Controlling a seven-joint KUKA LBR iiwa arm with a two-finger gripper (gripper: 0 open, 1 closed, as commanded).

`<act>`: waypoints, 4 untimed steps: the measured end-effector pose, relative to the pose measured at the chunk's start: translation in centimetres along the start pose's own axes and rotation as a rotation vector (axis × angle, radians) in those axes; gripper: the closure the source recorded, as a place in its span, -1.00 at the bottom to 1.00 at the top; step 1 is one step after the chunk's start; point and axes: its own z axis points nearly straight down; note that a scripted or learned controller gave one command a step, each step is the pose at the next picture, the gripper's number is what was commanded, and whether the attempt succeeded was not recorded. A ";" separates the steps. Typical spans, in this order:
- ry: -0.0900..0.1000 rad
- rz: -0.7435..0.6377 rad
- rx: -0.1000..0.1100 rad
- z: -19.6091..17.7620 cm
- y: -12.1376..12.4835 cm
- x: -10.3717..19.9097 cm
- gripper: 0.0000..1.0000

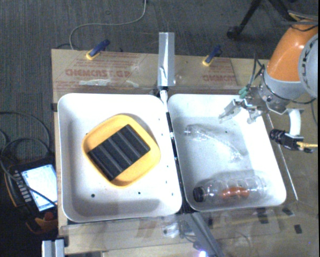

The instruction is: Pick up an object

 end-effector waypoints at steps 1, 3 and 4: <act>0.002 -0.130 0.002 1.9 -13.2 6.9 -1.00; -0.005 -0.042 -0.009 9.4 2.1 1.4 -1.00; -0.005 0.180 -0.001 1.7 -0.4 -4.8 -1.00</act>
